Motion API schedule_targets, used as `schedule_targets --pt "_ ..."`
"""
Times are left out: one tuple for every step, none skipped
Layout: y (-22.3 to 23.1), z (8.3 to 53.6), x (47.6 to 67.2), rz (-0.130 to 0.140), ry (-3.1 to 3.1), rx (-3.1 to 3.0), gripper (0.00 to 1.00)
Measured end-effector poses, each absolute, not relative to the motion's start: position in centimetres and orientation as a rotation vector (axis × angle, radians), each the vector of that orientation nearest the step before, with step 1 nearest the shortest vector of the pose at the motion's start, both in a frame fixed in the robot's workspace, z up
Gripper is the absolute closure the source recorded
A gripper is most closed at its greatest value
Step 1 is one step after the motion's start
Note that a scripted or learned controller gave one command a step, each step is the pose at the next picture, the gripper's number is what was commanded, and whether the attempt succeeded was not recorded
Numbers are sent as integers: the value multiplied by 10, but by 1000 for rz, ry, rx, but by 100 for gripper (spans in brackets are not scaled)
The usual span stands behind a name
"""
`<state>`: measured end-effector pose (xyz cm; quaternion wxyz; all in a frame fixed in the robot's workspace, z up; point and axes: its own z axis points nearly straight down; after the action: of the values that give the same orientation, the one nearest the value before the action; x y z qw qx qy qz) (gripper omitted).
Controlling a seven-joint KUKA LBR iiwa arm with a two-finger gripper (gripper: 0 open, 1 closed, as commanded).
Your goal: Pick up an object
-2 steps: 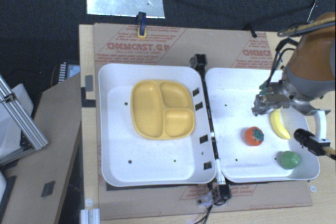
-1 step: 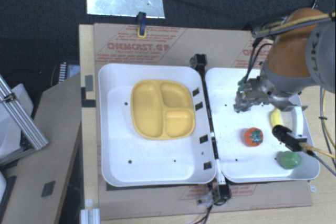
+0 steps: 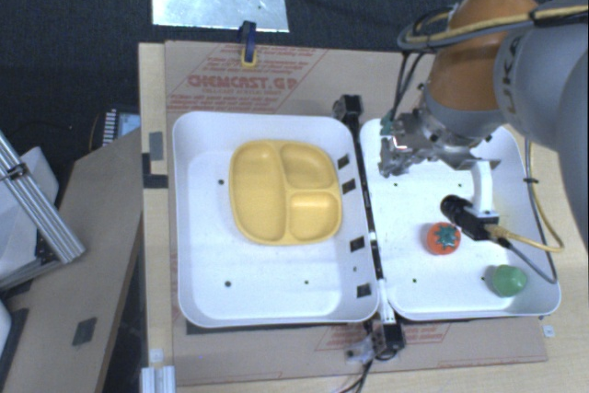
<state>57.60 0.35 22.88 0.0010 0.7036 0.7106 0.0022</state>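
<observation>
Since the task asks for any object, the likeliest picks are the small ones lying loose in the right bin (image 3: 433, 290): an orange toy tomato (image 3: 443, 238) and a green ball (image 3: 506, 280) toward the frame's lower right. A yellow divided plate (image 3: 283, 191) lies flat in the left bin (image 3: 212, 281), probably too broad to grip. The arm (image 3: 515, 60) bends in from the upper right, its end effector (image 3: 398, 152) low over the right bin's upper left, apart from both; open or closed, I cannot tell.
</observation>
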Motion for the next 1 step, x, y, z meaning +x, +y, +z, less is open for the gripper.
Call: schedule_targets --pt "54 218 594 3 2229 2212 100"
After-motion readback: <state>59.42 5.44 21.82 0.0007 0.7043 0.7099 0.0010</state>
